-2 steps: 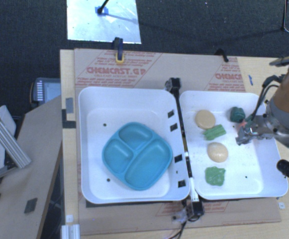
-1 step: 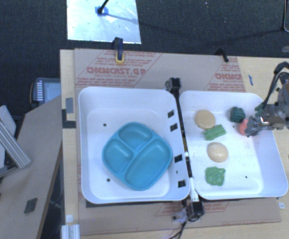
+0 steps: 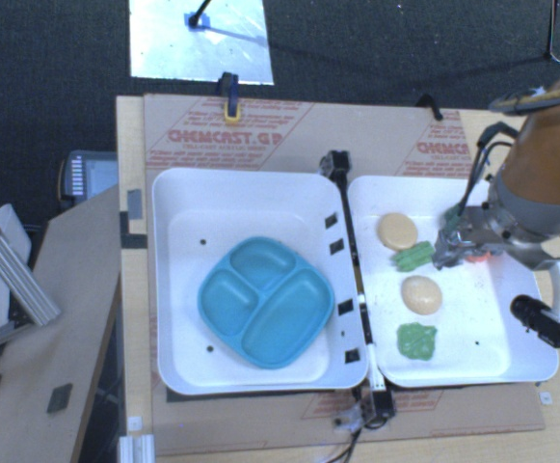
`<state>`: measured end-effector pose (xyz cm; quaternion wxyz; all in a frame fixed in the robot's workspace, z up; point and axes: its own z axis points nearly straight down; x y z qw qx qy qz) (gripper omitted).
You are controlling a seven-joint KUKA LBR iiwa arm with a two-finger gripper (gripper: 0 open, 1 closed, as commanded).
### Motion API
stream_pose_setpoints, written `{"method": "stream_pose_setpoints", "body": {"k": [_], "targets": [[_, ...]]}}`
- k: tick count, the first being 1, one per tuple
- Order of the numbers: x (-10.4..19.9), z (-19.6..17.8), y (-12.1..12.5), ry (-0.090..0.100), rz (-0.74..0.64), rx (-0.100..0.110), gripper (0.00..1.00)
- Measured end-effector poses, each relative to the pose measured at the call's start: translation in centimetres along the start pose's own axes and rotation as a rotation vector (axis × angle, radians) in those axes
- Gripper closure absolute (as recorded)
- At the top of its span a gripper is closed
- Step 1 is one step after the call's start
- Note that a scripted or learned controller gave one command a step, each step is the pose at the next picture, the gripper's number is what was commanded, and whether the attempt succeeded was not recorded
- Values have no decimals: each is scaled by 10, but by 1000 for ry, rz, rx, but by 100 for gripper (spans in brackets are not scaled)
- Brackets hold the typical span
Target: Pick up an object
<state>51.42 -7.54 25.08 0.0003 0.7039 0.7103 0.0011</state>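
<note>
Green long piece lying near the right bin's left wall, touching the gripper tip. Hard telling if pinched or spread. Sitting in the left bin: a blue plate.

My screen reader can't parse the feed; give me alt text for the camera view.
The gripper hangs low over the right bin, at a small green piece lying between two beige round pieces, with another green piece nearer the front. The left bin holds a blue divided plate.
</note>
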Motion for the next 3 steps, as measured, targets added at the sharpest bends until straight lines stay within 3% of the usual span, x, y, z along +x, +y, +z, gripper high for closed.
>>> {"method": "stream_pose_setpoints", "body": {"k": [2,3], "targets": [[106,27,6,-1,3,2,100],[155,18,7,1,0,1,100]]}}
